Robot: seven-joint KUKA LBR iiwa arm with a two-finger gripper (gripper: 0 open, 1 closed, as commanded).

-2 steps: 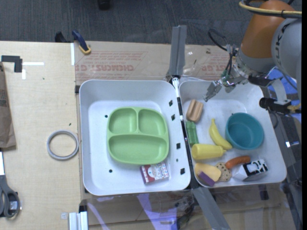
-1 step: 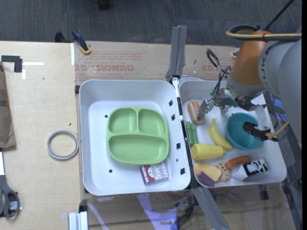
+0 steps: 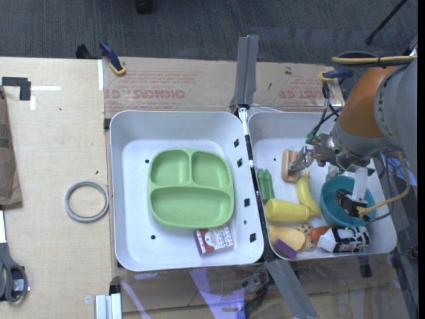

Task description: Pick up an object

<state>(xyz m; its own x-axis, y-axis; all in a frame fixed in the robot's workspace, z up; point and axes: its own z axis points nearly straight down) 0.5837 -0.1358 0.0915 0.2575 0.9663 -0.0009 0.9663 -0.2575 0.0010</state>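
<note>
My gripper (image 3: 301,163) hangs low over the right bin (image 3: 265,135), at the end of the grey arm with the orange band (image 3: 369,98). It sits right beside a tan bread-like piece (image 3: 289,165) on that piece's right edge. Just below it lies a yellow banana (image 3: 304,193). Whether anything is caught in the gripper cannot be made out. Lower in the bin are a yellow oblong toy (image 3: 286,210), a green stick-shaped item (image 3: 265,185) and a teal bowl (image 3: 337,203).
The right bin's front holds a purple piece (image 3: 285,248), an orange piece (image 3: 319,231) and a black-and-white carton (image 3: 345,239). The left bin (image 3: 126,178) holds a green divided plate (image 3: 191,188) and a red-and-white packet (image 3: 214,239). A tape ring (image 3: 86,200) lies on the bench.
</note>
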